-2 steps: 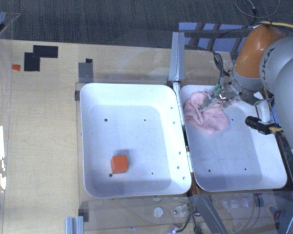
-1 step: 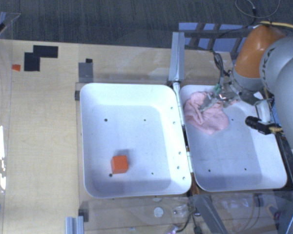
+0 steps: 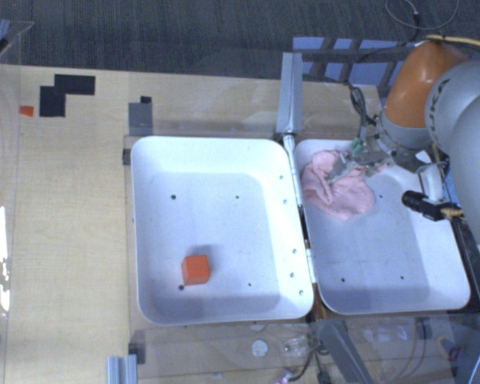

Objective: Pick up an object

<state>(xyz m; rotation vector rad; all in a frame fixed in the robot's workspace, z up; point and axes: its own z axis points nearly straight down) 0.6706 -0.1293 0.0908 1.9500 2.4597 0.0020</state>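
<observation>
Tool [image 3: 346,165] on pink cloth [image 3: 336,189], right bin [image 3: 400,286]; grip unclear.

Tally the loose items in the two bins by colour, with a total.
Orange: 1, the orange block in the left bin.
Pink: 1, the pink cloth in the right bin, under the gripper.
Total: 2
</observation>
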